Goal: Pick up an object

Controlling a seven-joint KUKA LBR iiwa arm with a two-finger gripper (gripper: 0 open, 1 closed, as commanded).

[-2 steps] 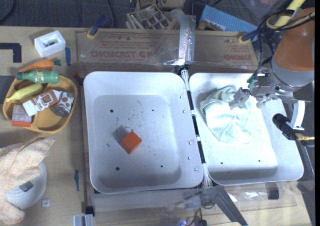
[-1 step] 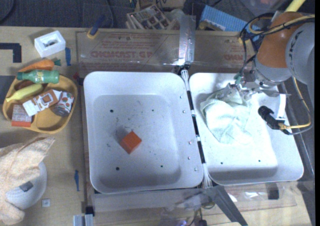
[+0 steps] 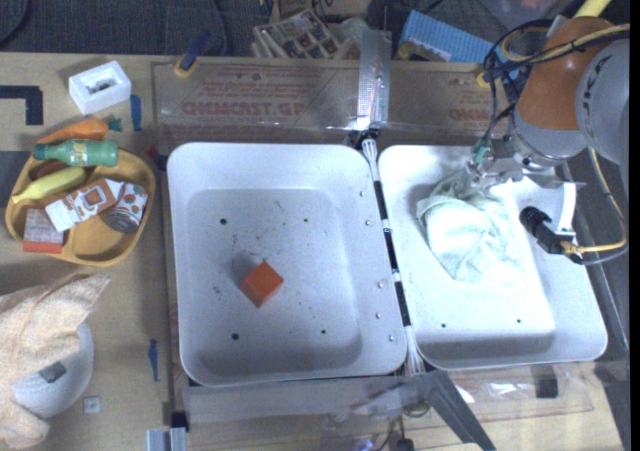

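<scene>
I see an orange block (image 3: 263, 283) in the white left bin (image 3: 200, 179), pale white-mint cloth (image 3: 468, 234) in the white right bin (image 3: 570, 329), yellow bowl (image 3: 75, 249) far left holding a green bottle (image 3: 78, 153).

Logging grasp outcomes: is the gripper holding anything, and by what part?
Cannot tell. The gripper sits at the upper edge of the white cloth in the right bin, but the contact is not visible.

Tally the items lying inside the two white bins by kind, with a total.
Orange block, left bin: 1
Crumpled white cloth, right bin: 1
Total: 2
</scene>
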